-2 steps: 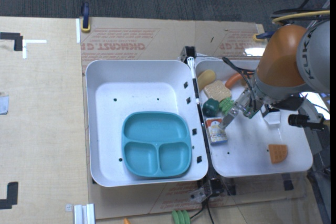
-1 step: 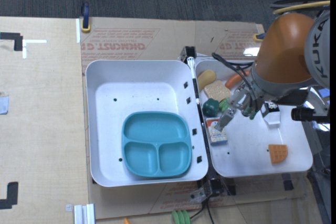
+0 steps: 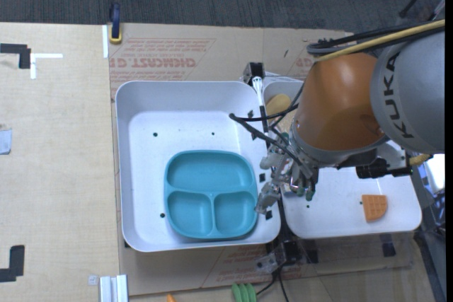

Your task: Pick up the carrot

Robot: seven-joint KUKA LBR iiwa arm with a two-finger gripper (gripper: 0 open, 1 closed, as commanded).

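Bins sit side by side on the desk: the left bin (image 3: 134,173) holds a blue tray (image 3: 211,193). At the middle, the hand (image 3: 283,184) hangs low; I cannot tell if it grips anything. No carrot is plain; it should look before closing.

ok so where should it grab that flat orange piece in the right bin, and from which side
Probably from straight above, closing across two opposite edges of the orange piece. It looks thin and lies flat on the floor of the right bin, apart from the walls, so a sideways approach would find little to pinch. The gripper hangs over the seam between the bins.
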